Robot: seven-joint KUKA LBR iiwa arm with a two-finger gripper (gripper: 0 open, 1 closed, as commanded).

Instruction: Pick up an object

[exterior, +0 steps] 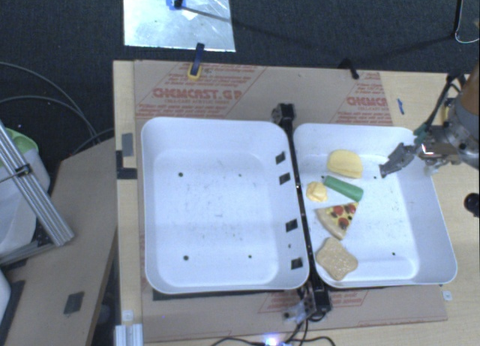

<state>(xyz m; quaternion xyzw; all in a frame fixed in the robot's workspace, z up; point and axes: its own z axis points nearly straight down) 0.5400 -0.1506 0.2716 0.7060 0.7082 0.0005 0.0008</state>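
Note:
The right bin (420, 209) holds several toy foods. A yellow lemon-like piece (344, 163) lies near the back, with a green cylinder (343, 188) and a small yellow wedge (316, 192) just in front of it. Below them lie a pizza slice (337, 219) and a tan bread slice (336, 259). My gripper (395, 160) hangs over the bin's far right part, to the right of the lemon-like piece and apart from it. Nothing shows between its fingers.
The left bin (217, 202) sits beside the right one, joined by a black divider strip (296, 202). A metal plate (178, 5) lies on the dark floor beyond the bench. An aluminium frame (30, 194) stands at the left.

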